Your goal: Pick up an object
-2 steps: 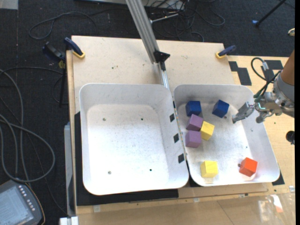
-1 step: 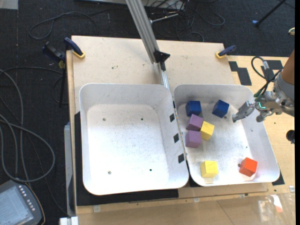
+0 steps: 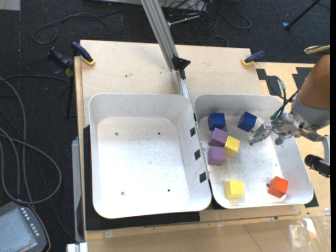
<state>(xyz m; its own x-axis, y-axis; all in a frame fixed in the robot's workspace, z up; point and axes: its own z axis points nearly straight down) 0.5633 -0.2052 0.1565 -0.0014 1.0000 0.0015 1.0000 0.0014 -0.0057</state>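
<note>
Nothing picked yet: gripper (image 3: 258, 135) low in right bin (image 3: 294, 164), finger state impossible to tell, nothing visibly held, just beside blue cube (image 3: 247, 122), other cubes scattered nearby.

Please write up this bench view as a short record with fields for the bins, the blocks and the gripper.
left bin: white, shallow
right bin: white, holds all seven blocks
blue blocks: two, at the far side
purple blocks: two, near the divider
yellow blocks: one mid-bin, one at the near edge
orange block: near right corner
gripper: low, over right bin, just right of the mid-bin yellow block
</note>
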